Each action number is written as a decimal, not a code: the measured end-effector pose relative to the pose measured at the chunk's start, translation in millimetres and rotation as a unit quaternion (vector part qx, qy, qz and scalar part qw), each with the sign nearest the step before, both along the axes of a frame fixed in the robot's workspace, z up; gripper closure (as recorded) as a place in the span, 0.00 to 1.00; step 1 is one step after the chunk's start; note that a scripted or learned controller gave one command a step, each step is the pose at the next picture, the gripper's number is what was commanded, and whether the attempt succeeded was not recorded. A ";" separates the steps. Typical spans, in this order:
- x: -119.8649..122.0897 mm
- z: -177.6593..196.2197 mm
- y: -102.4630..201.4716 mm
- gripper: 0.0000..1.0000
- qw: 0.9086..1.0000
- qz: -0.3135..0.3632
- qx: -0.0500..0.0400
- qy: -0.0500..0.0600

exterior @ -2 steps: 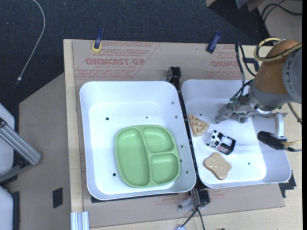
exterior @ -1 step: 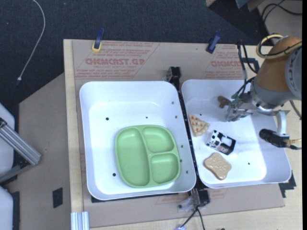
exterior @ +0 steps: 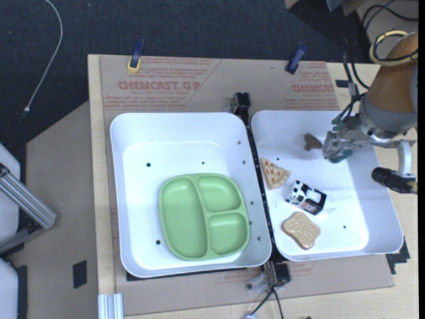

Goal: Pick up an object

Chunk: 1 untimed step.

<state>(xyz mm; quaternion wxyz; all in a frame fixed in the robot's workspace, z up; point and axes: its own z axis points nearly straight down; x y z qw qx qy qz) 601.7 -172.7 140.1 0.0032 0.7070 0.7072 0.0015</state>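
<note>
Now | bench (exterior: 199, 78) cardboard-topped | 2 white bins (exterior: 133, 145) | floor (exterior: 166, 12) dk carpet

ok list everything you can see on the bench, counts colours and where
left bin: 1, white, left half of the bench
right bin: 1, white, right half of the bench
divided plate: 1, pale green, three compartments, in the left bin
waffle-like wedge: 1, tan, right bin near the left wall
toast-shaped toy: 1, tan, right bin, near edge
small black and white object: 1, right bin, middle
small brown object: 1, right bin, far part, just left of the gripper
clamps: 2, blue, far edge of the board
gripper: 1, grey, low over the right bin's far right part
</note>
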 end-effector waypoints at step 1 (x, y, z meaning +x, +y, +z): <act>1.9 43.8 2.2 1.00 1.000 0.001 0.000 0.000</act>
